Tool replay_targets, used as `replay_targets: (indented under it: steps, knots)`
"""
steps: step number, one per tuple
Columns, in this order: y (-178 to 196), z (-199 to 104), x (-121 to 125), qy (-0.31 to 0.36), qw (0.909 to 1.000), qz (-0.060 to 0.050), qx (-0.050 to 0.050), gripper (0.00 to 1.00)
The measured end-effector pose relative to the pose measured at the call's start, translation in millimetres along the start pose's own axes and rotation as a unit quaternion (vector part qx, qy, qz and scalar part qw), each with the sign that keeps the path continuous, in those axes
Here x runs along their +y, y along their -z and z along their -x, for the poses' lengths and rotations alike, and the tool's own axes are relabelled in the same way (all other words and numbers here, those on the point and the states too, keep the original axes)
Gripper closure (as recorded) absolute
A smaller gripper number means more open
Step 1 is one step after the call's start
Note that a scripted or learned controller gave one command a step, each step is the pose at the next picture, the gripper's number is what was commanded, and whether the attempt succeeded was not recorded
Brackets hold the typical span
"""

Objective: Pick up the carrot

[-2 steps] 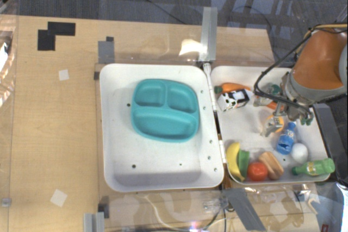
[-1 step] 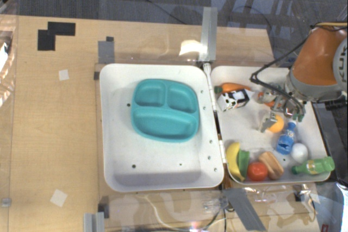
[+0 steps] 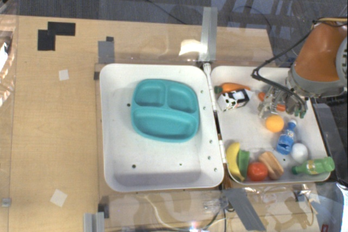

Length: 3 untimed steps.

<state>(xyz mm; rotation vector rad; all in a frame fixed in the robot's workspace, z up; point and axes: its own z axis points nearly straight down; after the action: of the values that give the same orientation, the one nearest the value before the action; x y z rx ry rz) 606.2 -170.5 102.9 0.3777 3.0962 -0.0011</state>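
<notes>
The carrot (image 3: 236,86), orange with a green tip at its left end, lies flat at the back left of the right bin (image 3: 247,136), close to the divider. A black-and-white cow toy (image 3: 234,99) sits right in front of it. My gripper (image 3: 276,107) hangs over the back right part of the same bin, well to the right of the carrot and apart from it, just above an orange ball (image 3: 274,124). The wrist hides whatever lies directly beneath it.
A teal divided plate (image 3: 165,110) sits in the left bin (image 3: 117,138). A blue bottle (image 3: 286,139), white egg (image 3: 299,151), green bottle (image 3: 314,166), banana (image 3: 233,158), tomato (image 3: 258,171) and bread roll (image 3: 271,164) crowd the right bin's front.
</notes>
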Motion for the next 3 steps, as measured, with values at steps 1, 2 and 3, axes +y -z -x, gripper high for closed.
replay_targets:
  steps: [1,2,3]
  knots:
    - [-1,0,0,0.000,1.0000,0.000,0.001,0.00]
    - [-13,-22,9,-0.039,0.9992,-0.001,0.003,0.00]
    - [-16,47,-3,-0.164,0.9864,-0.002,0.006,0.00]
